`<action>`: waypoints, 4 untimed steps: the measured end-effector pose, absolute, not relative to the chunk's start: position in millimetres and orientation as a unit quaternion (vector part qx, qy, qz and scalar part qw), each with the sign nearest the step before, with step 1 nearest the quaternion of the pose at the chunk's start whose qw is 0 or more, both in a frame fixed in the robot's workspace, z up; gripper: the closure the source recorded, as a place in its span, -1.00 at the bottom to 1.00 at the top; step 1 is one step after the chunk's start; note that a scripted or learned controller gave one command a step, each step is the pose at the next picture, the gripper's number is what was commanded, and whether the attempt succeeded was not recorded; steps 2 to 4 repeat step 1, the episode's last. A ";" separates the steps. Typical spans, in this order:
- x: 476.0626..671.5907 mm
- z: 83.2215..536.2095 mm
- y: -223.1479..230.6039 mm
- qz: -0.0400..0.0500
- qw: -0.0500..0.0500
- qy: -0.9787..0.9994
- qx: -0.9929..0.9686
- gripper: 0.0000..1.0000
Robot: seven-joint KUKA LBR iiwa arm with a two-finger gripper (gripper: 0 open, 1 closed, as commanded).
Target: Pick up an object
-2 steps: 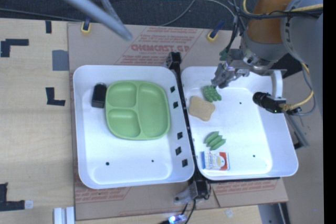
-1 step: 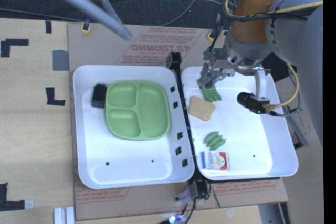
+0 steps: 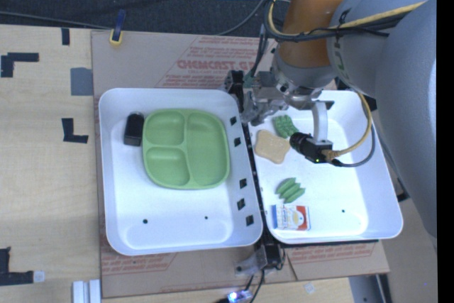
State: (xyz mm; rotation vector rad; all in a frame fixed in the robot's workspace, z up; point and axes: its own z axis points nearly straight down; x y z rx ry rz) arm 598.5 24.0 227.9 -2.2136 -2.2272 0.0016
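Nothing has been lifted yet, as far as can be judged: the gripper (image 3: 266, 110) is lowered at the right bin's (image 3: 355, 220) far left corner (its grip cannot be told), just beside the toast slice (image 3: 271, 146) and a green piece (image 3: 284, 126)

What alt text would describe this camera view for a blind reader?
A grey robot arm reaches over the right white bin, above toy bread, green pods and a small carton. The left white bin holds a green divided plate.
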 end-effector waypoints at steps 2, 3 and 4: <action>594.5 215.7 79.9 0.001 0.001 -0.709 -0.705 1.00; 594.5 215.7 79.9 0.001 0.001 -0.709 -0.705 1.00; 594.5 215.7 79.9 0.001 0.001 -0.709 -0.705 1.00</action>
